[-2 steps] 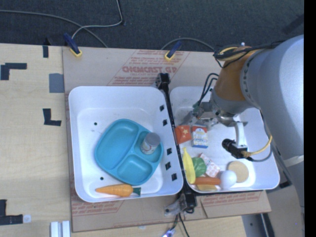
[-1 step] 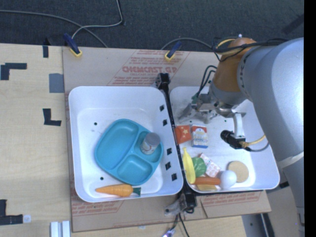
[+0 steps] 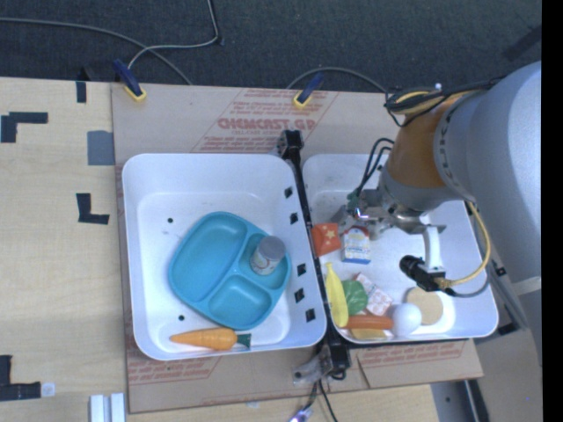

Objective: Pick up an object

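Arm reaches in from right, over the right bin [image 3: 475, 328]. Claw [image 3: 362, 218] low over that bin's left half, just above a small white carton [image 3: 356, 249]; cannot tell its state. Orange packet [image 3: 325, 238] beside the carton, near the divider. Along the bin's near edge: banana [image 3: 335, 295], green item [image 3: 354, 297], white ball [image 3: 406, 317], tan disc [image 3: 428, 307]. Left bin [image 3: 145, 178] holds a blue tray [image 3: 215, 271] with a grey cup [image 3: 267, 254] on it; carrot [image 3: 207, 340] lies in front.
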You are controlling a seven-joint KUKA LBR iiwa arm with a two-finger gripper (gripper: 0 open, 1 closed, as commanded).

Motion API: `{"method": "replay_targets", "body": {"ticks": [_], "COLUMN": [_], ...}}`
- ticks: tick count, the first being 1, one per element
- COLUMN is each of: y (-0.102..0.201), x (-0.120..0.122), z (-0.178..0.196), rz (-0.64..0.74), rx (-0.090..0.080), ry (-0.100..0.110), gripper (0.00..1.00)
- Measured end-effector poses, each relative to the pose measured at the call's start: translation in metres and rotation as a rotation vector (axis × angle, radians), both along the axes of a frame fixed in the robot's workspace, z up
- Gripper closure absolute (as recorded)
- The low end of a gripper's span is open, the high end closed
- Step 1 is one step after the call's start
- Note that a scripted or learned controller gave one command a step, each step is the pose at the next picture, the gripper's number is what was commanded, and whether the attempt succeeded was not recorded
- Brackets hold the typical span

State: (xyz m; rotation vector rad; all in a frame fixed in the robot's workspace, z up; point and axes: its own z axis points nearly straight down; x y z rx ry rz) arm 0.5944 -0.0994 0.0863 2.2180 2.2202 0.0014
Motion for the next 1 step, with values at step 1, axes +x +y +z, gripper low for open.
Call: {"method": "replay_targets", "body": {"ticks": [1], "y": [-0.0005], "x": [-0.0001], "z": [0.0095], "rz": [0.0], "rx": [-0.001], "ry": [0.001], "gripper": [1.0]}}
